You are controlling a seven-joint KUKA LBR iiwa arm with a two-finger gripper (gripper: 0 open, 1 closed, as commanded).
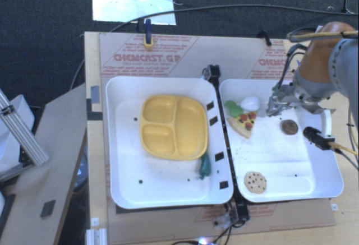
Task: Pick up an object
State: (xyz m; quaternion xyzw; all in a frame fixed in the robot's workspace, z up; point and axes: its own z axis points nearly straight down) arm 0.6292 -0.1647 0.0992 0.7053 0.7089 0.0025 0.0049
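The right bin (pixel 325 182) holds a pizza slice (pixel 244 123), a green piece (pixel 234 107), a white egg-like piece (pixel 250 103), a small brown round cookie (pixel 289 126) and a chocolate-chip cookie (pixel 256 182). My gripper (pixel 274 108) hangs low over the back of this bin. It is just right of the white piece and up-left of the brown cookie. Nothing is visibly held in it.
The left bin (pixel 120 171) carries a yellow divided plate (pixel 173 127) and a teal item (pixel 205 166) by its right wall. A black divider with clips (pixel 220 132) runs between the bins. Cables (pixel 322 140) trail from the arm over the right bin's right side.
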